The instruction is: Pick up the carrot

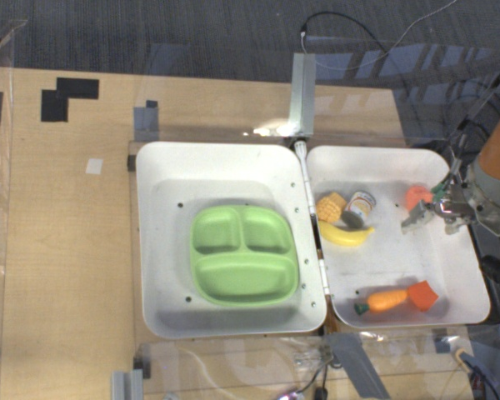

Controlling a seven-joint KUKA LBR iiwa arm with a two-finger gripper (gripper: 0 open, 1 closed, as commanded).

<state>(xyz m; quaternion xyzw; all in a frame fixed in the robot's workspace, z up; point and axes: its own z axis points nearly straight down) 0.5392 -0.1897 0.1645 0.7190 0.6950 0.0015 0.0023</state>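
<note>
Tool point(427, 214) fingers spread, holding nothing; right bin point(400, 302) has one carrot point(382, 301), one banana point(347, 234).

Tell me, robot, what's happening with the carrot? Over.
Hand hovering by right bin's far edge, holding nothing. Carrot lying near front wall. Orange block touching its tip.

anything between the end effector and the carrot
Nothing visible. The end effector sits at the right bin's far right; the carrot lies near the front wall, an orange block touching its right end.

Carrot point(384, 301) lies in right bin point(458, 307) front, touching orange block point(423, 295); gripper point(427, 212) hovers near far-right, nothing held.
</note>
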